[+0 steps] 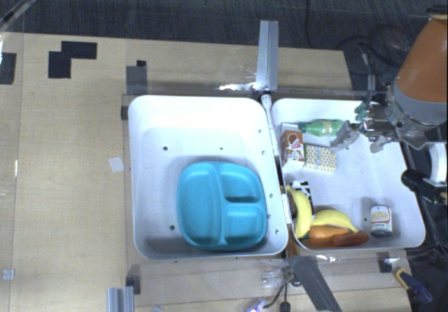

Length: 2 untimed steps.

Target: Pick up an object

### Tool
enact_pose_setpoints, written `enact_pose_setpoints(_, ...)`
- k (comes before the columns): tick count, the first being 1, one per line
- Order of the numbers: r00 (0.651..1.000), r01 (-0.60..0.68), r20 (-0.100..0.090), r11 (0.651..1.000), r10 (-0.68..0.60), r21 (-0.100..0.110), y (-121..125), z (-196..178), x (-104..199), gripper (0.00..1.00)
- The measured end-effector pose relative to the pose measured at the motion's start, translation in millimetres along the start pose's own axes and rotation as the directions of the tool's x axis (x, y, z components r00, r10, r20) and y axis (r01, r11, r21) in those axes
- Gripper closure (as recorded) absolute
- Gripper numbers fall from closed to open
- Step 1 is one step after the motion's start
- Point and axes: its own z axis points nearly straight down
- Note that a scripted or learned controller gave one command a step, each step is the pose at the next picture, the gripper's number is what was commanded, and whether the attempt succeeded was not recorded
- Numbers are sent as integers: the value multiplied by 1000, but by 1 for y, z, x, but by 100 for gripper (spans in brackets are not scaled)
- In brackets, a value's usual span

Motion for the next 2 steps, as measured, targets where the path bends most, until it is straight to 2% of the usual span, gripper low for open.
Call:
enact_pose_setpoints(1,1000,3,0,1000,-3,-4,2,-11,1,100)
enact_pose_setpoints(2,980,199,0,980,-199,-1,-2,46,17,100)
